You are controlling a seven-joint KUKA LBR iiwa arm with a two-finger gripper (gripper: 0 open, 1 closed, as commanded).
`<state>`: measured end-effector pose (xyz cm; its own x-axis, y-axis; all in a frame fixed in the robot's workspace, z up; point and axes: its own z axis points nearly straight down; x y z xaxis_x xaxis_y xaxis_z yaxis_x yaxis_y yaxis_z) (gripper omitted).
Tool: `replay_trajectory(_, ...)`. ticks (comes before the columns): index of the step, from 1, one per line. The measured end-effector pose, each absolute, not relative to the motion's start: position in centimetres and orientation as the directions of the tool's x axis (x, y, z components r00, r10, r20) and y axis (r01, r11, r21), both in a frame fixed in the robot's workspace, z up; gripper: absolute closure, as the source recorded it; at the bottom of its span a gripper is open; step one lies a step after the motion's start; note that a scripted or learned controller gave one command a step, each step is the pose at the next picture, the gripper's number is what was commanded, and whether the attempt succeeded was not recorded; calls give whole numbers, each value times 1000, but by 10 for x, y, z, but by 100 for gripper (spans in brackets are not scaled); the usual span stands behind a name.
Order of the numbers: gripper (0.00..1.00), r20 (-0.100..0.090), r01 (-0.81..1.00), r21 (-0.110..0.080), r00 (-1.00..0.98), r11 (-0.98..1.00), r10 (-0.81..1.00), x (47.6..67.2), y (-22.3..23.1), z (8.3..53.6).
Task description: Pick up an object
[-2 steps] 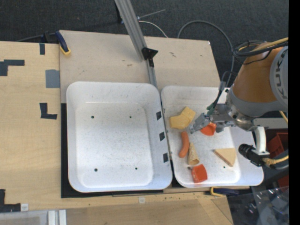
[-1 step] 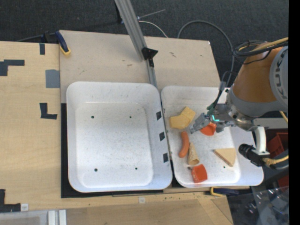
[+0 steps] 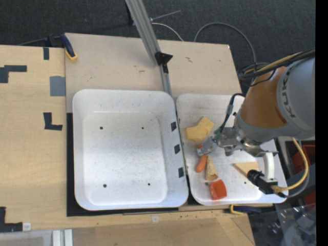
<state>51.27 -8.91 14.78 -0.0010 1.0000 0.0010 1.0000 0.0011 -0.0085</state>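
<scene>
Roughly at the right bin's middle, the end effector, its opening impossible to judge, hangs just over a small carrot, with a yellow sponge-like chunk behind that carrot, a tan cone beside it and a red block nearer the front rim.

Two bins sit side by side on the worktop: the left bin and the right bin. Taking the carrot piece in the right bin as landmark, a sponge chunk lies behind it, a cone-shaped piece just right, a block in front, a wedge further right, and the end effector just behind it.
</scene>
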Motion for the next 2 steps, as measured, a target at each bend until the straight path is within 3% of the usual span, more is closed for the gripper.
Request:
replay_trajectory(1,0,1,1000,-8,0,0,1000,511,-88,93)
replay_trajectory(2,100,1,1000,-2,-2,2,1000,513,-88,107)
